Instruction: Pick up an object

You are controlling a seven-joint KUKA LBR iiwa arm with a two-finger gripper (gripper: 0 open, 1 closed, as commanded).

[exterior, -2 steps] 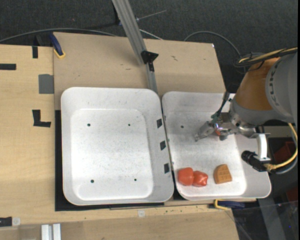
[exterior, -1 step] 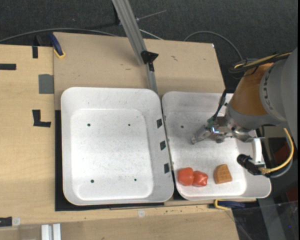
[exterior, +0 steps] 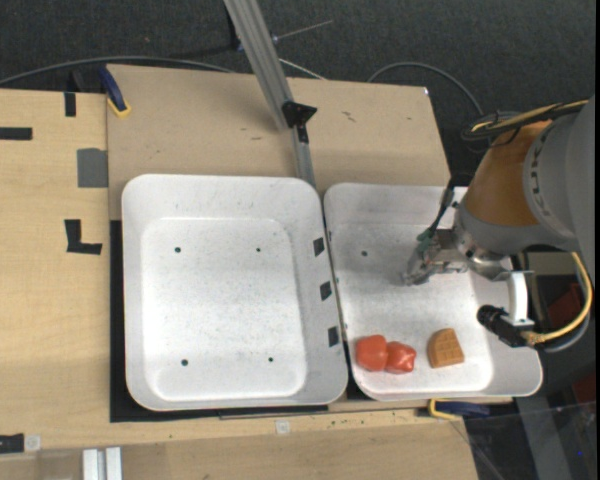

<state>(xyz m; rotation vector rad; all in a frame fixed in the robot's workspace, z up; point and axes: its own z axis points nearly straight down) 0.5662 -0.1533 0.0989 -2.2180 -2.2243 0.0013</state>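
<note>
Bench (exterior: 210, 98) of pale wood bearing two shallow white bins side by side. Left bin (exterior: 220, 288); right bin (exterior: 380, 228), over which the grey arm (exterior: 540, 188) with its orange band reaches from the right. The tool (exterior: 420, 271) sits low over the middle of the right bin; how far it is parted cannot be told, and nothing shows between its tips. Near the front rim lie a red object (exterior: 384, 354) and, just beside it, a tan block (exterior: 445, 348), both apart from the tool and nearer the front.
</note>
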